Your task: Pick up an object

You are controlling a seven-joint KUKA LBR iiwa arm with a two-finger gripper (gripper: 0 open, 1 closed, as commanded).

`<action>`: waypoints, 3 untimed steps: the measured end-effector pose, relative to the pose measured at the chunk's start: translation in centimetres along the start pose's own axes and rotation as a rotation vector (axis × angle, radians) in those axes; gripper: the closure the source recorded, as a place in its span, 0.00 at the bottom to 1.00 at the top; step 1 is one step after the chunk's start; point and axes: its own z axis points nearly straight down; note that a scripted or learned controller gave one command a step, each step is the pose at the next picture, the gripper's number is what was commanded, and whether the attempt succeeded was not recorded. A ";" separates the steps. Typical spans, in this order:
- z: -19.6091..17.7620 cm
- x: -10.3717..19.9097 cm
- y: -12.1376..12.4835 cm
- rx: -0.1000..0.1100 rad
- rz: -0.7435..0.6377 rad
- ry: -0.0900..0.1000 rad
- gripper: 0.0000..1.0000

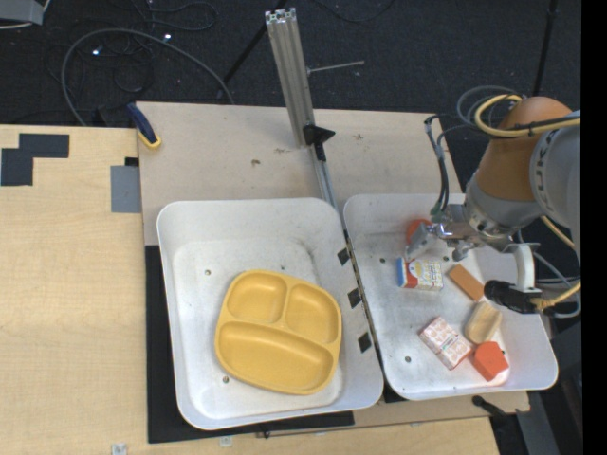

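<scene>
My gripper (pixel 442 236) hangs low over the back of the right bin (pixel 379 226), reaching in from the right under the orange wrist band. A small red object (pixel 416 227) lies right against its left side; whether they touch is unclear. Just below sits a blue, white and red carton (pixel 418 274). Further right and forward lie a brown block (pixel 465 282), a tan cylinder (pixel 482 323), a pink patterned box (pixel 444 341) and an orange-red block (pixel 490 361).
The left bin (pixel 190 245) holds a yellow divided plate (pixel 280 330). An aluminium post (pixel 292 74) rises behind the two bins. Cables loop beside the arm at the right, and a black part (pixel 512 298) overhangs the right bin's edge.
</scene>
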 end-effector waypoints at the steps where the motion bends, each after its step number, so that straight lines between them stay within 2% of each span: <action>1: -0.6 0.0 -0.2 0.008 0.001 0.003 1.00; 3: -11.0 0.7 -0.5 0.002 0.000 0.001 1.00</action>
